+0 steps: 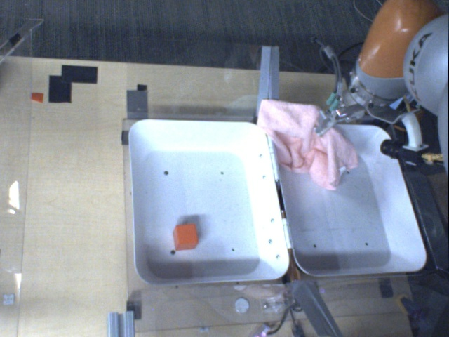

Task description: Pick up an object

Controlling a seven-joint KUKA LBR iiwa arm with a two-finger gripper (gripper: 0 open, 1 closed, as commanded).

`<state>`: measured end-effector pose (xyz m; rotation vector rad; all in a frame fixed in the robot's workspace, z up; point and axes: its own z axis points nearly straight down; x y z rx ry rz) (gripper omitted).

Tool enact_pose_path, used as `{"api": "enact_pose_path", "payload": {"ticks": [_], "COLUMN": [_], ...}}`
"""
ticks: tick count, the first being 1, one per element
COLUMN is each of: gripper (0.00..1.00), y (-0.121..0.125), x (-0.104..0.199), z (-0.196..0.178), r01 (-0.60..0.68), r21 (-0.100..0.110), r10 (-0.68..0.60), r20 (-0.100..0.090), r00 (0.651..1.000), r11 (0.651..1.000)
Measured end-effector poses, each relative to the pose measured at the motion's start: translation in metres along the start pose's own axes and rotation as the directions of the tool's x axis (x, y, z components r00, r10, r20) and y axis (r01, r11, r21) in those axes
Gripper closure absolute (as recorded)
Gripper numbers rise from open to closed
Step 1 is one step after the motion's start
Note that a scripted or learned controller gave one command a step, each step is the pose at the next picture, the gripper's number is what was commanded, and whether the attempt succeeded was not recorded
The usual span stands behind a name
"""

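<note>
Grasp step on the pink cloth (pixel 309 146), lift not yet proven.

I saw the gripper (pixel 328 120) low at the far edge of the right bin (pixel 365 251), the arm (pixel 396 37) reaching in from the right and bent downward. Its fingers looked narrow, with a fold of cloth between them, I judged. The cloth draped over the bins' divider. Next I needed a straight rise. The orange block (pixel 186 236) sat near in the left bin (pixel 203 146).
</note>
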<state>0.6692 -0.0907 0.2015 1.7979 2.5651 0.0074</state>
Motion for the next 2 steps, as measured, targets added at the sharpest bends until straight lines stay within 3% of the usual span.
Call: {"api": "enact_pose_path", "payload": {"ticks": [1,2], "gripper": [1.0,1.0], "y": [-0.008,0.024], "x": [-0.008,0.064], "z": [0.01,0.01], "r01": [0.1,0.13], "r21": [0.001,0.001], "r10": [-0.1,-0.13], "r20": [-0.001,-0.002], "r00": [0.995,0.992], "r11": [0.995,0.992]}}
